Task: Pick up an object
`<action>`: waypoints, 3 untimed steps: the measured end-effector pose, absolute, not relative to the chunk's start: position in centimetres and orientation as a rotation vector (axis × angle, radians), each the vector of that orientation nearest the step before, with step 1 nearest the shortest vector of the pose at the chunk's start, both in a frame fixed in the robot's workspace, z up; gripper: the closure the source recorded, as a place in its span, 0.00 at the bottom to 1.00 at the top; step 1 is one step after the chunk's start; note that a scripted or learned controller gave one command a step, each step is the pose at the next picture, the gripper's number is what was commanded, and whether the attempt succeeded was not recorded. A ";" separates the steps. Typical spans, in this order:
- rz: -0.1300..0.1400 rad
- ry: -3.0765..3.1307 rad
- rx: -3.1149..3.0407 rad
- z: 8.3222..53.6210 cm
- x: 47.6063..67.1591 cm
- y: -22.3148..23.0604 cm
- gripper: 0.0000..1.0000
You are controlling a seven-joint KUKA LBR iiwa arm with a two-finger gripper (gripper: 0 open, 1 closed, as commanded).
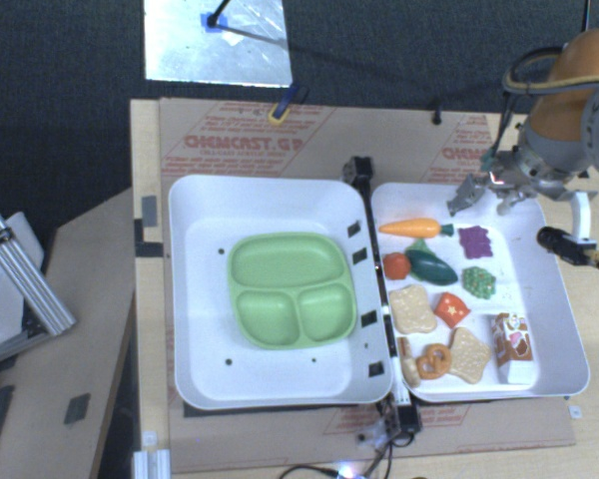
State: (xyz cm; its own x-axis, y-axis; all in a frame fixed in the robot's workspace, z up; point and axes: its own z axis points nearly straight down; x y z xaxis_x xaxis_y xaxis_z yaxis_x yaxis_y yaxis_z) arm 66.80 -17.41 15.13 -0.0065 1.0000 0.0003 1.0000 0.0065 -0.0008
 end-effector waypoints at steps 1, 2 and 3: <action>0.000 -2.229 -2.216 9.9 66.3 -16.6 0.00; 0.001 -2.231 -2.218 8.8 66.5 -16.8 0.00; -0.003 -2.226 -2.206 9.9 66.5 -16.4 1.00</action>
